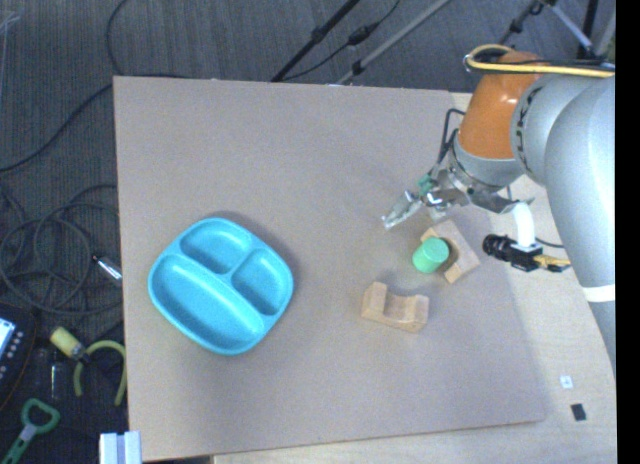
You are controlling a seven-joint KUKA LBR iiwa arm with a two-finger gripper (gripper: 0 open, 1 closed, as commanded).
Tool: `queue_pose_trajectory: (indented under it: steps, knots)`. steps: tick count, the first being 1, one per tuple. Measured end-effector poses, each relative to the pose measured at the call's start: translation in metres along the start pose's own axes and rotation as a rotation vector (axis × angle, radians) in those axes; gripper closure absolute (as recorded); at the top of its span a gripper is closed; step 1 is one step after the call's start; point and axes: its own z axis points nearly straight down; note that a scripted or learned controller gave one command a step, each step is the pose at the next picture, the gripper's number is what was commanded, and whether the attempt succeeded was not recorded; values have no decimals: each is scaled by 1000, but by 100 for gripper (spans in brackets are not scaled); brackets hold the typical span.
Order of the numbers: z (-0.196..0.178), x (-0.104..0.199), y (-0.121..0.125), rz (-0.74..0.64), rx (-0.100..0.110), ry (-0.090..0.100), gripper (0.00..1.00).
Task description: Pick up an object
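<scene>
We see the end effector hovering just up-left of the green cylinder, fingers look spread, gripping nothing. Wooden arch block sits below-left of the cylinder, blue tray well left.

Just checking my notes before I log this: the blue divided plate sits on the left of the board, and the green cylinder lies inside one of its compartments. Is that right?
Not quite. The blue divided plate is on the left of the board, but the green cylinder is not in it. The camera view shows the cylinder on the board's right side, against a small wooden block and just below the gripper.
</scene>
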Motion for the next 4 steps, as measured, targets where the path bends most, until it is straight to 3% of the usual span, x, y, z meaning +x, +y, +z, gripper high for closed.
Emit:
queue_pose_trajectory:
  steps: [1, 2, 3, 4]
  knots:
    - [-1, 37, -71, -124, -1, 3, 0]
    - [-11, 36, -69, -122, -5, 2, 100]
    - [-100, 73, -35, -285, -3, 3, 100]
    - [-35, 58, -129, -409, 0, 5, 100]
